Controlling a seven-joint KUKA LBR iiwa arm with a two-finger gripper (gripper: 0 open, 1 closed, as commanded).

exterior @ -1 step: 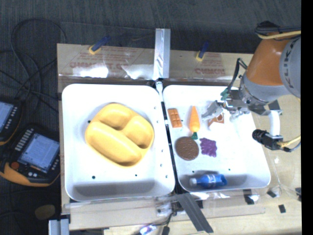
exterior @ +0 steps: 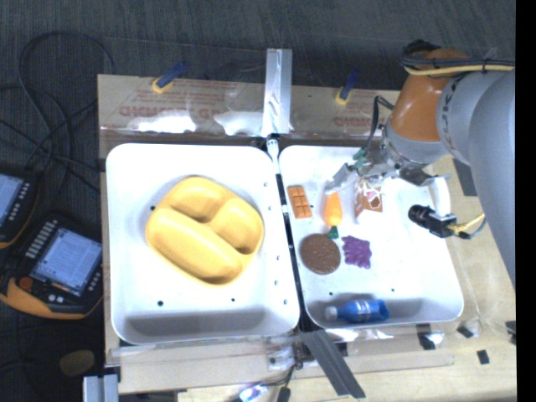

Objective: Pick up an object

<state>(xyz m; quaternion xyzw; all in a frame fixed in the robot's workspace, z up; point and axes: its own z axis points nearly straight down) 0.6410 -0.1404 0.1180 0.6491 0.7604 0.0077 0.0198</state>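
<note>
My gripper (exterior: 365,172) hangs over the upper middle of the right bin (exterior: 435,266), below the orange wrist band. Directly under it, touching or nearly so, lies a small red and white packet (exterior: 369,199). Just to its left is an orange carrot (exterior: 333,207), and further left a small orange waffle piece (exterior: 299,201). Nearer the front lie a round brown cookie (exterior: 320,254) and a purple grape bunch (exterior: 357,251). A blue bottle (exterior: 362,311) lies along the front wall. A big yellow bread-like lump (exterior: 205,229) sits in the left bin (exterior: 134,308).
The grey arm (exterior: 490,141) covers the right bin's far right corner, with a black fitting (exterior: 429,218) sticking out over the bin. A metal divider post (exterior: 278,90) stands behind the bins. Handheld controllers (exterior: 54,262) lie left of the bench.
</note>
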